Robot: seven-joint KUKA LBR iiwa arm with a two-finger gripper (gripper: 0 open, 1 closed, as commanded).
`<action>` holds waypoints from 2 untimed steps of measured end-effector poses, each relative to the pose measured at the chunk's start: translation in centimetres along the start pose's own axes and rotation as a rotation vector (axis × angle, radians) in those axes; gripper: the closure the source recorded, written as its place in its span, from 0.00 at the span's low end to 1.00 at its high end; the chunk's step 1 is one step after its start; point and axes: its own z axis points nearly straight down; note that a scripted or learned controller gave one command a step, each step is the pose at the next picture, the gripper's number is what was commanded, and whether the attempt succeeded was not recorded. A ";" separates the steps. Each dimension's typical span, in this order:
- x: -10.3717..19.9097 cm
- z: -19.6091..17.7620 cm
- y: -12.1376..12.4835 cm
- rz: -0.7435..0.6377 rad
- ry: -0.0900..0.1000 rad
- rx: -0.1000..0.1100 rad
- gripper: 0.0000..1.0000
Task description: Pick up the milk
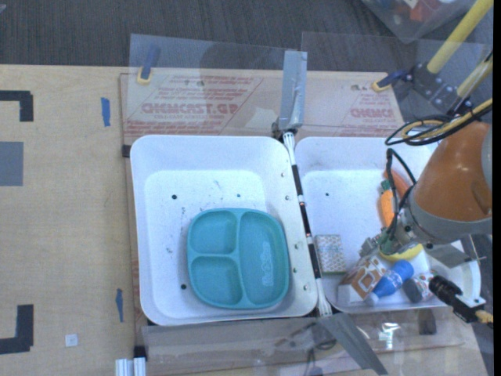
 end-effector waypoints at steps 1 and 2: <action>0.1 0.1 -0.1 -0.001 0.003 0.003 0.00; 0.6 3.8 0.5 -0.272 0.007 -0.006 0.00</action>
